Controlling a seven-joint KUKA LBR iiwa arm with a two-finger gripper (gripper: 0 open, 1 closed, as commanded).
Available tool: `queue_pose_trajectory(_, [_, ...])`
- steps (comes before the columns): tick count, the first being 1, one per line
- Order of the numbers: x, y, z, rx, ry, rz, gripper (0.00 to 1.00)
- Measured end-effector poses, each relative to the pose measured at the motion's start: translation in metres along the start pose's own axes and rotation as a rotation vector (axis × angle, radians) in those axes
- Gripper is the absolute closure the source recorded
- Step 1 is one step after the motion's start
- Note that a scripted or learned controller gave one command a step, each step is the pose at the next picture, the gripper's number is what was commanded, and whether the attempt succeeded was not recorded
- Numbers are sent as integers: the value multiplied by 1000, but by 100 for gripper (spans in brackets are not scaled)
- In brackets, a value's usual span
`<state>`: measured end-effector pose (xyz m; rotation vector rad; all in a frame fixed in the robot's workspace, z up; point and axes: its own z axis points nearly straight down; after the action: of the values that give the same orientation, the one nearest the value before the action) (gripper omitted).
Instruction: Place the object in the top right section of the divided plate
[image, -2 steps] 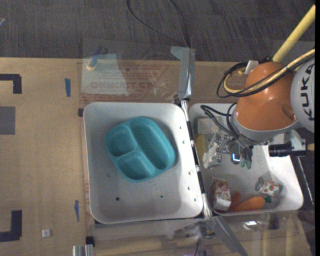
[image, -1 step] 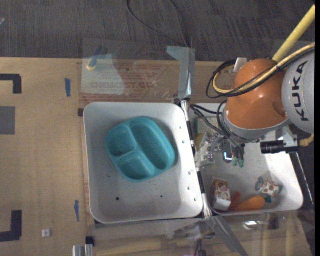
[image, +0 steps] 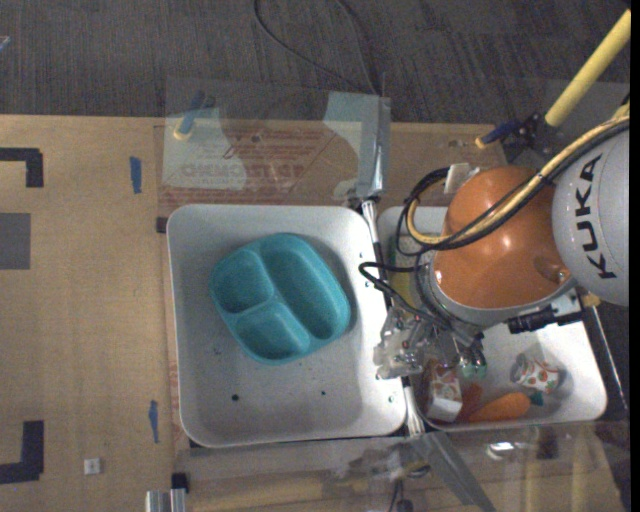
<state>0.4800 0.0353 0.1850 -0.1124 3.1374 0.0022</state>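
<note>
A: Where does the object lie relative to the end effector?

B: Several small things sit in the right bin (image: 590, 395), at the desk's right side. An orange carrot-shaped toy (image: 498, 407) lies near that bin's front edge, just right of and below the end effector (image: 418, 352). A small red-and-white item (image: 445, 390) lies directly below the end effector, very close to it. A patterned cup (image: 537, 375) sits further right. Which of these is the task's object cannot be told.

A: And the divided plate?

B: The teal divided plate (image: 281, 297) rests in the left bin (image: 200, 400), tilted, towards that bin's rear half, well apart from the end effector.

A: What is the state of the end effector?

B: It hangs over the left edge of the right bin, beside the rim shared by the two bins, under the orange band of the arm (image: 500, 245). Whether its fingers are spread or closed cannot be told; the metal parts are cluttered and partly hidden. No item is seen between them.
</note>
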Motion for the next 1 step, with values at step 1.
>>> queue_pose_trajectory(1, [-61,64,-11,-1,-6,-283,100])
